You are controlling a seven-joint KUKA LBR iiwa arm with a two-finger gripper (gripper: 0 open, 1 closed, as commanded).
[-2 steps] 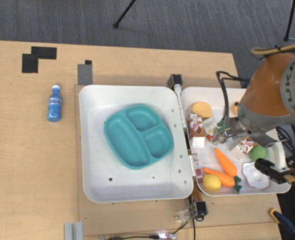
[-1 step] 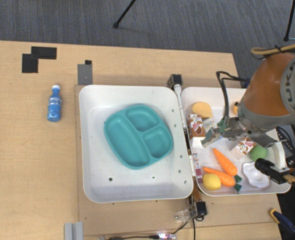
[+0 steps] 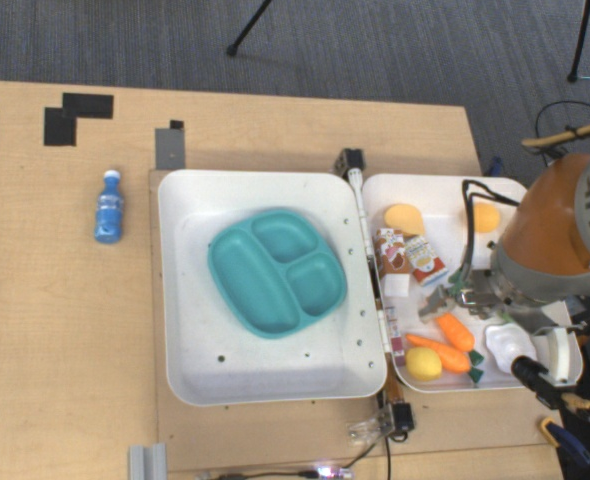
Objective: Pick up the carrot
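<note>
The camera view looks down at a slant on a wooden bench bearing two shallow white bins side by side. In the right bin we see two carrots: one carrot lies slanted near the middle of the bin's near half, and a second carrot lies just nearer, beside a yellow lemon. The gripper hangs just beyond the upper carrot, its metal tip close above the carrot's far end; we cannot tell whether they touch, nor how the pincer is set. The arm, grey with an orange band, reaches in from the right and bends down over the bin's right side. Further back in that bin we see a small red-and-white packet whose printing is too small to read, a yellow-orange fruit and another. The left bin holds a teal divided plate. A small blue bottle stands on the bench, well to the left.
</note>
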